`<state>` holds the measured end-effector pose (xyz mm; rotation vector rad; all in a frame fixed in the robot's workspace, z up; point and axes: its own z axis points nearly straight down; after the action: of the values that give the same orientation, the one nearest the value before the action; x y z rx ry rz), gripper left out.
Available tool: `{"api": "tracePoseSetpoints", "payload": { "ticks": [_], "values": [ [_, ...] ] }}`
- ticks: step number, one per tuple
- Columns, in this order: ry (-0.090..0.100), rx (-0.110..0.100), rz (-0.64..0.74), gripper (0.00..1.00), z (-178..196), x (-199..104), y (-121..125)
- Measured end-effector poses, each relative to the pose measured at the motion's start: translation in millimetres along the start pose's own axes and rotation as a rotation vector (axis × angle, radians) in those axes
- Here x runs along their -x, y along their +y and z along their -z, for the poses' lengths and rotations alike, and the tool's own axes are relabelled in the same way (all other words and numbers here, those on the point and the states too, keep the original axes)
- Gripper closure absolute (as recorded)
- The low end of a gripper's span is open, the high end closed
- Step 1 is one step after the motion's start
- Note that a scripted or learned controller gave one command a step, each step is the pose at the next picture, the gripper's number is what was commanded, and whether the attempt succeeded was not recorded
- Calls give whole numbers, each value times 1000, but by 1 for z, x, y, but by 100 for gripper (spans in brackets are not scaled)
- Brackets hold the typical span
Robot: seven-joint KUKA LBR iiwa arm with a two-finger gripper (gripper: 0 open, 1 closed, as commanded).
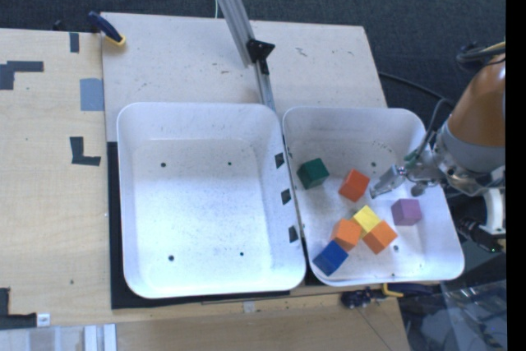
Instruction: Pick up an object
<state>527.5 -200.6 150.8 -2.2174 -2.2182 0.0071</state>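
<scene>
The right bin (427, 259) holds several small blocks. A green block (312, 173) lies at its left and an orange block (354, 185) near the middle. A yellow block (366, 219), two more orange blocks (348, 233) (380, 237) and a blue block (330, 257) cluster toward the front. A purple block (406, 211) lies at the right. My gripper (400, 183) hangs over the bin's right half, just above and behind the purple block and to the right of the middle orange block. Its fingers (382, 186) stand open with nothing between them.
The left bin (197, 201) stands beside the right one, with a shared wall between them. A slanted metal rail (234, 4) runs down from the top toward that wall. A blue and yellow tool (107, 29) lies on the bench at the far left.
</scene>
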Motion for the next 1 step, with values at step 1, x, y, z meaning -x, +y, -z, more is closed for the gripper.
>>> {"api": "tracePoseSetpoints", "payload": {
  "ticks": [1],
  "values": [
    [0,2,0,0,-54,-1,-1]
  ]
}}
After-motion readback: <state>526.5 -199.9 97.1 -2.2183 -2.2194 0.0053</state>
